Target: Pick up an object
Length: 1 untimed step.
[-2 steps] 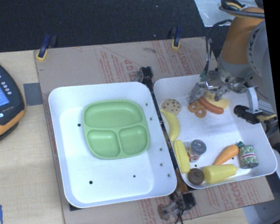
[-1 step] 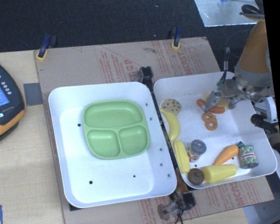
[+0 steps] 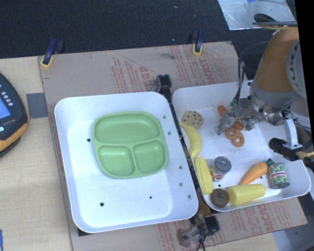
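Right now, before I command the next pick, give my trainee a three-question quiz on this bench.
1. True or false: the green divided plate lies in the left bin.
2. What lies nearest the claw? A) orange pretzel-shaped piece B) banana C) yellow bottle
3. Fill in: the carrot lies in the ____ bin.

Key: 1 true; 2 A; 3 right.
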### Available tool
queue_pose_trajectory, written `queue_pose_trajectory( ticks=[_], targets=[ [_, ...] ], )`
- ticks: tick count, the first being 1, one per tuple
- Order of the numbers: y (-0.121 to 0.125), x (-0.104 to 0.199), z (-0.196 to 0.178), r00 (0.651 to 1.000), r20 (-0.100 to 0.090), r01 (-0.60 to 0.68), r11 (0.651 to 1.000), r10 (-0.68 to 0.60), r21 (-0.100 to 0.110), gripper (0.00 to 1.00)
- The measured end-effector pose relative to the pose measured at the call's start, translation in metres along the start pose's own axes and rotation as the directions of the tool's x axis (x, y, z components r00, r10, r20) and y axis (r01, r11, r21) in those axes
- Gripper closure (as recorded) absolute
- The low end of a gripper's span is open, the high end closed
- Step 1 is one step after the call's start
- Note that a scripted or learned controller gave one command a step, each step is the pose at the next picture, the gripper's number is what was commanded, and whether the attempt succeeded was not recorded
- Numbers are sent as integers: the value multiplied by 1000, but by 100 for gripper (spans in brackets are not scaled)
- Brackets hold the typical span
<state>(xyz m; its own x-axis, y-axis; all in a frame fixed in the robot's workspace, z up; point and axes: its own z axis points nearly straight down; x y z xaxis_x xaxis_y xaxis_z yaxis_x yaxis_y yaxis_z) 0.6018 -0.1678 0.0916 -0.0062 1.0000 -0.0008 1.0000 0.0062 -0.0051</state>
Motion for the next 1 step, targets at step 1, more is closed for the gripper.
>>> queue_pose_trajectory(
  ticks=[1],
  targets=[
    [0,-1,-10,1000,1,3,1000,-3,3,100]
  ],
)
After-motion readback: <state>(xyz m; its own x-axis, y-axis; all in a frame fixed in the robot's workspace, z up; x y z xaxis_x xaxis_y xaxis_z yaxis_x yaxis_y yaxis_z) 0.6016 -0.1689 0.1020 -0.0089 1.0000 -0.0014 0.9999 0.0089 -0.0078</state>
